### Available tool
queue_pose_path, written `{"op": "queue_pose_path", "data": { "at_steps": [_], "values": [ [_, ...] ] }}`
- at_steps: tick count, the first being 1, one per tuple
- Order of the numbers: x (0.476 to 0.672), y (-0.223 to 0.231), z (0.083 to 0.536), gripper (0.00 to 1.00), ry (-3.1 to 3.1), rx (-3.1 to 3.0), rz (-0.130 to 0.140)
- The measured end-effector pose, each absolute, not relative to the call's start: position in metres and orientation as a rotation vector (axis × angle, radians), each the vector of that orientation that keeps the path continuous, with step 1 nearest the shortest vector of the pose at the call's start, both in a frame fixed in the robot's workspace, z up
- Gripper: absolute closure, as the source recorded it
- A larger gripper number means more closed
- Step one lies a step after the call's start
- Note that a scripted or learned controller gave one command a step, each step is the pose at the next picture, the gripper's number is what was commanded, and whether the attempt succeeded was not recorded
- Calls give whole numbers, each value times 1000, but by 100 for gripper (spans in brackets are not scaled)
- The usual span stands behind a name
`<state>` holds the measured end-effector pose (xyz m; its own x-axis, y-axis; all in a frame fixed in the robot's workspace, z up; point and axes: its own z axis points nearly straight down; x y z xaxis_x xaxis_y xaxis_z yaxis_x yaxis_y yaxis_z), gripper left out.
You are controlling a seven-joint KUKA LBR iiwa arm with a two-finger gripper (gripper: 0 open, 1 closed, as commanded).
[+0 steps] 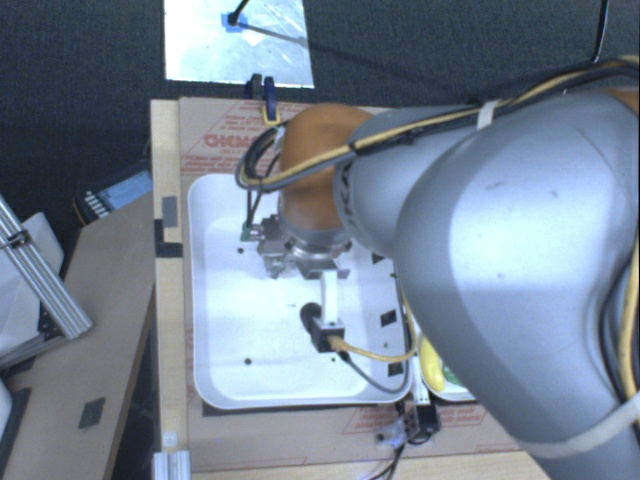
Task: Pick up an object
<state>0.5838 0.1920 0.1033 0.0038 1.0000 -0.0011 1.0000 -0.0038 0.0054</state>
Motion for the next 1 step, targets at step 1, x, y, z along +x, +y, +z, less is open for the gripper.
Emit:
{"op": "queue_pose_path", "data": {
  "at_steps": [1],
  "values": [
    [640,230,206,100,2223,2210,23]
  ]
}}
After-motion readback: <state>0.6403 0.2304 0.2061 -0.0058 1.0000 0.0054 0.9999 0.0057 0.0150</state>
